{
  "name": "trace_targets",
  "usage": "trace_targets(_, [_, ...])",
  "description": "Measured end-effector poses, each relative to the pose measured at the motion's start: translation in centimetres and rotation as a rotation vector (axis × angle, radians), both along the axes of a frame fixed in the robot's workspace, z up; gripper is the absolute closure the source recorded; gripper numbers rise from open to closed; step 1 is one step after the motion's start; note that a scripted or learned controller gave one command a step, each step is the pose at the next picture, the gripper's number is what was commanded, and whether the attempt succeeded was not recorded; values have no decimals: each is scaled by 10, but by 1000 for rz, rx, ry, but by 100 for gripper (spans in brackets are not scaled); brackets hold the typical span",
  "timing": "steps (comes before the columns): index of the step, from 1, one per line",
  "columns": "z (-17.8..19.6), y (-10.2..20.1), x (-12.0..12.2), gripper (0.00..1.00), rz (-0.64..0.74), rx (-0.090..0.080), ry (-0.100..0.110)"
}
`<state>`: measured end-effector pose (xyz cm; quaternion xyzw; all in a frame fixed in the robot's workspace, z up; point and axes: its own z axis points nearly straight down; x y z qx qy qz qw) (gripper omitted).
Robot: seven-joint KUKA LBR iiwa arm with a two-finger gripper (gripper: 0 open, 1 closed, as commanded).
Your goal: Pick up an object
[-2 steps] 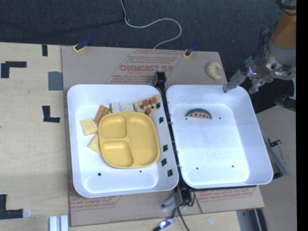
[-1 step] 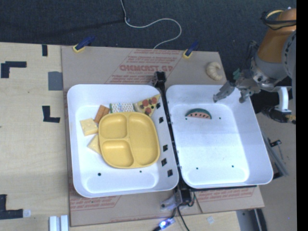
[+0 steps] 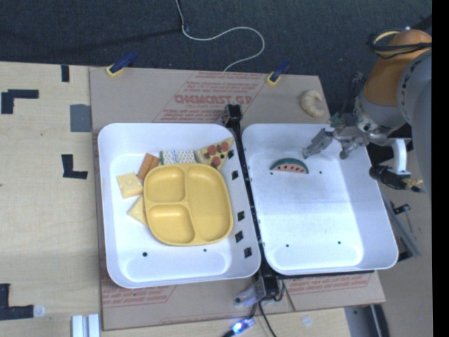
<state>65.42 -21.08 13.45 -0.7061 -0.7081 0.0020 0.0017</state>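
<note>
**Gripper open over the right bin, nothing held**

Gripper [image 3: 328, 146] of mine hangs above the far right corner of the right bin [image 3: 365, 248], its two fingers spread and nothing between them. A watermelon slice [image 3: 289, 166] lies just to its left on the bin floor. A yellow divided plate [image 3: 188, 203] fills much of the left bin [image 3: 116, 258].

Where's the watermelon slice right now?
The watermelon slice lies in the right bin, near its far edge, just left of the gripper and apart from it.
</note>
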Motion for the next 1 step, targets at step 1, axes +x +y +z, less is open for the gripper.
trace_targets(1, [-53, 1, 0, 0, 1, -1, -3])
